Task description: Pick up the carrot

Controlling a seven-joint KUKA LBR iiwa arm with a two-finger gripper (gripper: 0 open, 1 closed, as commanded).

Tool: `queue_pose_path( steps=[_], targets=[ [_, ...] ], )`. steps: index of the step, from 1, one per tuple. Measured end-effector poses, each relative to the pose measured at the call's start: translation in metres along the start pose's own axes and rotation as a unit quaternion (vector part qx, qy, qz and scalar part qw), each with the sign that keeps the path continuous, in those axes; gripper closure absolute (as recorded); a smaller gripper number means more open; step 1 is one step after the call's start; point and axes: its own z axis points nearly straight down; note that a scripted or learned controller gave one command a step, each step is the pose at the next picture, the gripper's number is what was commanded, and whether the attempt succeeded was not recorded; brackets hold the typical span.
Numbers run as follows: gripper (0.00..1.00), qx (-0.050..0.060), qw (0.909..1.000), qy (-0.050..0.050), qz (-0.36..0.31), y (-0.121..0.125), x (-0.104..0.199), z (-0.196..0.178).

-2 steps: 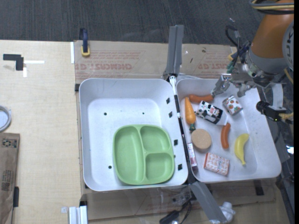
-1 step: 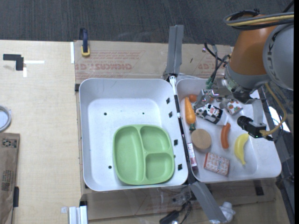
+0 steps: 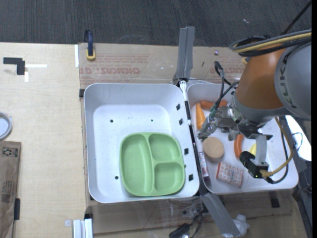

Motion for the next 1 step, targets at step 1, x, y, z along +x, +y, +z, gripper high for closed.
queue_pose_path(
  steps=[1],
  targets=[
    [0.0,0.0,0.9987,0.0,0.051,-0.0281,0.0256,-0.0161]
  ],
)
